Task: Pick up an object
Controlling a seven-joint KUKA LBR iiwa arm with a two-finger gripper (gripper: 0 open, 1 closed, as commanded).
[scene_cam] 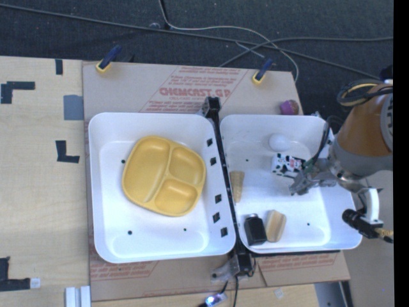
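Nearest the camera in the right bin [319, 235], a small black block [254, 229] is lying just beside a tan wedge-shaped piece [275, 225], both close to the near wall. Further in, a pale cone-like piece [237, 185] is resting against the divider, and in the left bin [102, 190] a yellow divided tray [165, 175] is sitting flat. The gripper [301, 185] is reaching in from the right and hanging low over the right bin's floor, near a small white printed packet [286, 164]; whether its fingers are spread or pressed together I cannot tell, and nothing is showing between them. Beyond the packet a white rounded object [279, 141] is lying by the far wall. Judging by this, no object is lifted yet: closing on one and raising it are still to do.
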